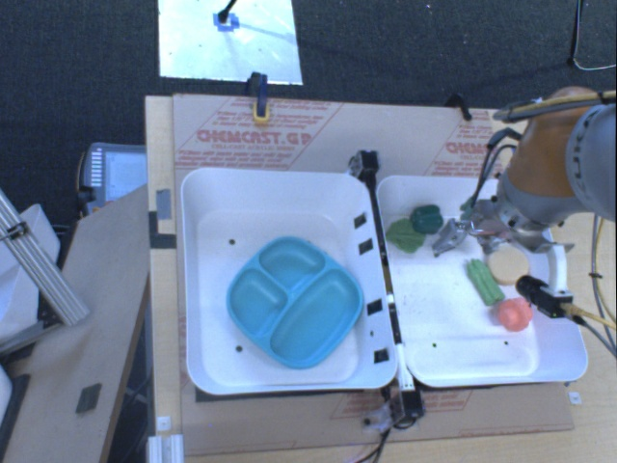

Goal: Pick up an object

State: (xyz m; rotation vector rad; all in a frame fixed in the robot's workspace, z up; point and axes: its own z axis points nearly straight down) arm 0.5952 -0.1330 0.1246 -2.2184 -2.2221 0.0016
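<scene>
At the gripper (445, 236): low over the right bin (453, 355), reaching in from the right and aimed left toward the wall shared with the other bin. Cannot tell whether the jaws are apart or together, being too small and too glinting to read. Nothing seen clamped between them.

Just left of the jaws, nearly at the tips: a light green lump (405, 236). Touching it on the far side, up and left of the tips: a dark green lump (425, 218). Both squat, with no clear long axis.

Behind the jaws, toward the near side and partly under the wrist: a green stick (482, 281), long axis running from the wrist toward the bin's near right corner. At its near end, just beside it: a pink ball (514, 313). Right of the stick, half hidden by the wrist: a pale disc (508, 261).

Well apart, across the shared wall: the left bin (212, 210) with a blue divided plate (294, 300).

Most likely pick, judged from this: the light green lump, straight ahead along the line of reach, needing only a short advance and drop. Main risk: shoving it against the dark green lump rather than straddling it.
</scene>
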